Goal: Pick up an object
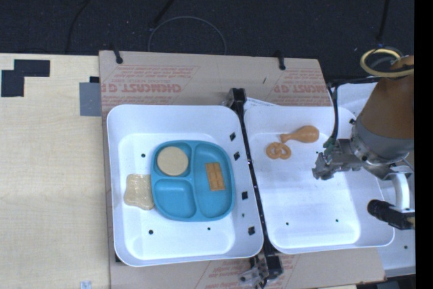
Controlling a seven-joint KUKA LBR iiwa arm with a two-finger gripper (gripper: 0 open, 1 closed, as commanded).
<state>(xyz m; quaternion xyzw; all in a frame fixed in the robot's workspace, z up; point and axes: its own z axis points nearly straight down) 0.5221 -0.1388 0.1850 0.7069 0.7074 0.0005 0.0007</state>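
Drumstick (300, 137) lies clear; gripper (327, 167) too blurred to read.

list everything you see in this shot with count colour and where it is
white bins: 2, white, side by side on the bench
divided tray: 1, blue, in the left bin
round cracker: 1, tan, in the tray's upper left compartment
rectangular cracker: 1, orange-brown, in the tray's right compartment
pale slice: 1, cream, in the left bin, against the tray's left edge
drumstick: 1, tan, upper part of the right bin
pretzel: 1, orange-brown, right bin, just below left of the drumstick
cardboard sheet: 1, brown, under the bins
arm: 1, grey with orange, over the right bin's right side
gripper: 1, dark grey, above the right bin's floor
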